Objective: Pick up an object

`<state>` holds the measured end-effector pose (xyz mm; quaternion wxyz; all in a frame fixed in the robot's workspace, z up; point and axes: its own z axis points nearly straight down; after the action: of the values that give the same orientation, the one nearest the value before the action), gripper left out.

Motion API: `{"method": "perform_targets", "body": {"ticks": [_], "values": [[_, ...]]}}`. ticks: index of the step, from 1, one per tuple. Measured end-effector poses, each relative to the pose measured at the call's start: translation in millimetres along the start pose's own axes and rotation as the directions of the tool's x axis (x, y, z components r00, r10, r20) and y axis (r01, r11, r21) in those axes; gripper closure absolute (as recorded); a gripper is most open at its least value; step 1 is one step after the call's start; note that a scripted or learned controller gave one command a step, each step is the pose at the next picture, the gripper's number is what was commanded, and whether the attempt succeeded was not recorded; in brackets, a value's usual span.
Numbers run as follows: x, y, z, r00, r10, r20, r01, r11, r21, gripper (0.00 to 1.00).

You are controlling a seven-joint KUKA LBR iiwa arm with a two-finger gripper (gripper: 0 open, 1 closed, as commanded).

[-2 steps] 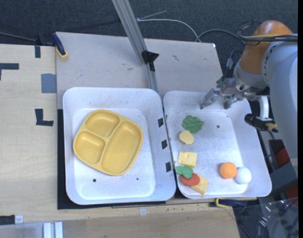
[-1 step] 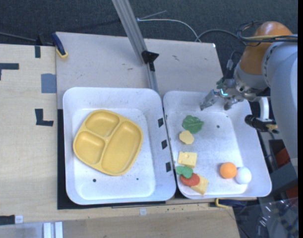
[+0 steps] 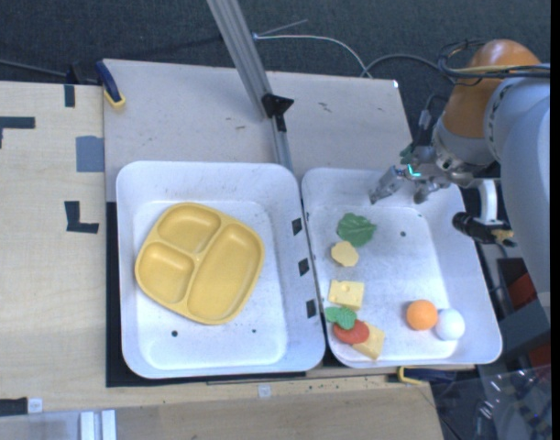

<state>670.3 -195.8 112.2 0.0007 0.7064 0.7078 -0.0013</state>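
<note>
No readable text, label, brand, number or sign appears on anything here.

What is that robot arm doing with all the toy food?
The robot arm's gripper is over the far end of the right bin, and nothing is between its fingers. Toy food lies in that bin: a green leaf, yellow pieces, a red and green piece, an orange ball and a white ball. The left bin holds a yellow divided plate. Nothing has been picked up yet.
</note>
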Motion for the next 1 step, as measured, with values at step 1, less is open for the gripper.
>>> {"method": "perform_targets", "body": {"ticks": [1], "values": [[0.0,0.0,0.0,1.0,0.0,0.0,0.0,1.0,0.0,0.0]]}}
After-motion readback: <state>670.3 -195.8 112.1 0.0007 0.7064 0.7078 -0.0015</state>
